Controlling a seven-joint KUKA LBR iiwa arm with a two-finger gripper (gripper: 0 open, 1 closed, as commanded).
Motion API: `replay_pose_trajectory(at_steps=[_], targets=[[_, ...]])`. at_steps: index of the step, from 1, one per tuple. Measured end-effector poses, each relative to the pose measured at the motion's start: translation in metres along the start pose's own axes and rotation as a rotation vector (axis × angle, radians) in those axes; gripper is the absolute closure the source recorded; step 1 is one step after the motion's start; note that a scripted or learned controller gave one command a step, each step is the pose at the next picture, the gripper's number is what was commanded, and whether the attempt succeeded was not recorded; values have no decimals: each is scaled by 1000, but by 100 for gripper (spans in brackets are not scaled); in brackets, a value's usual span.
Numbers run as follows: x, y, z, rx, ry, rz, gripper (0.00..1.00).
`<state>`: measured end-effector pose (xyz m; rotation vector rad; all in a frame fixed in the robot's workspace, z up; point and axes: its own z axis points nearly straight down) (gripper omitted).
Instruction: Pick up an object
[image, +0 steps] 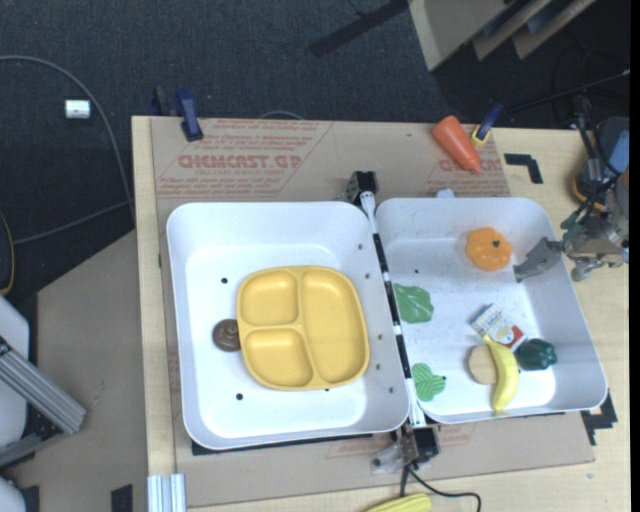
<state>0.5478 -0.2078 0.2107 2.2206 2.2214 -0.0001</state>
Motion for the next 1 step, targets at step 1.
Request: replay_pose_trajectory(at_steps=[1], targets=[[39, 1, 126, 0, 1, -1, 0]])
